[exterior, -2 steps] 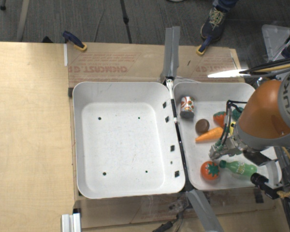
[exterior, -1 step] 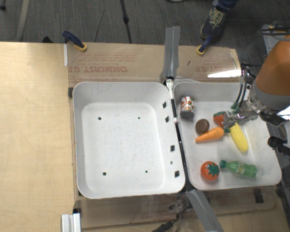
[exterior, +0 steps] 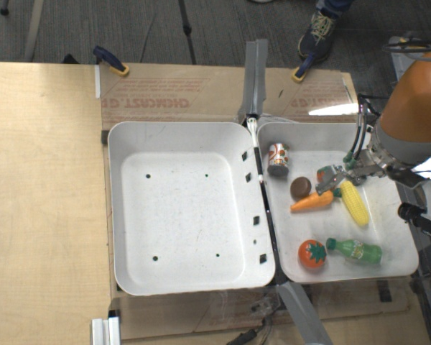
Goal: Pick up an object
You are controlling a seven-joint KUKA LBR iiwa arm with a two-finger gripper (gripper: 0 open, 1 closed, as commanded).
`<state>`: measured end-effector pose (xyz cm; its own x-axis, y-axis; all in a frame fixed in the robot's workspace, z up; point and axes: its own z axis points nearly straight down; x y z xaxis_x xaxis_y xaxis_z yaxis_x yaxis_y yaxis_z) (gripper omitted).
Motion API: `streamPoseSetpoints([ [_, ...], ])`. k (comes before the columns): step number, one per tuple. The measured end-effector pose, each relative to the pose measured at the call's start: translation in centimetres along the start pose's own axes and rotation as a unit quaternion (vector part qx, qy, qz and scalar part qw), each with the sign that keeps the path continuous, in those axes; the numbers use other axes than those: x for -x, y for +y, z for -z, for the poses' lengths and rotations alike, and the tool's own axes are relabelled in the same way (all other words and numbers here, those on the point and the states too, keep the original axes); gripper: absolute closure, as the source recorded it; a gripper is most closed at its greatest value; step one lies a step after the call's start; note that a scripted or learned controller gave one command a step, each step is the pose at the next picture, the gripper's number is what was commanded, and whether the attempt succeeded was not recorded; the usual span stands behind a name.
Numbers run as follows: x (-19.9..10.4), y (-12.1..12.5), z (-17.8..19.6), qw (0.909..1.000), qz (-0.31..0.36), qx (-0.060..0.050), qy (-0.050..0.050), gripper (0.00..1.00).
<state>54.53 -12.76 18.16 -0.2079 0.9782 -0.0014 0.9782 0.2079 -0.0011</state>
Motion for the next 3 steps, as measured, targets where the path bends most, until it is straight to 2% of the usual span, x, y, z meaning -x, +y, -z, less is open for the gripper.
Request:
streamPoseSetpoints([
  [1,6.0,-0.7,-8.7,0.9986,-0.052,0.000,0.000,0.00],
  [2,-1.9,4.7,-9.0,0.9996,0.029,0.000,0.000,0.00],
  [3,-1.5,7.1,-9.0,0.9989,-0.047,0.000,0.000,0.00],
])
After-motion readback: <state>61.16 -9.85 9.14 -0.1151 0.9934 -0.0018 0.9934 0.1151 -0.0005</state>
